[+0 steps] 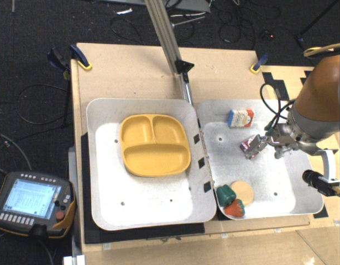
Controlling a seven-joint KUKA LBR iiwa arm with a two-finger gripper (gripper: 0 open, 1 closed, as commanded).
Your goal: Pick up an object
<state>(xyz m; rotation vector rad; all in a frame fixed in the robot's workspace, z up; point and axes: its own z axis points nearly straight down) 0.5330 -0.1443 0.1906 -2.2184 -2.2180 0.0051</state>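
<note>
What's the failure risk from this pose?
1. The end effector sits over bare floor of the right bin; it may shut on nothing.
2. The small carton lies apart, near the far wall, awkward to reach.
3. The toy food pile crowds the near corner, so a grasp could snag the rim.

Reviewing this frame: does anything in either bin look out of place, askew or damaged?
Nothing looks damaged or spilled. The yellow divided plate lies flat in the left bin, slightly rotated. In the right bin, the small carton lies on its side, and toy foods crowd the near left corner.
</note>
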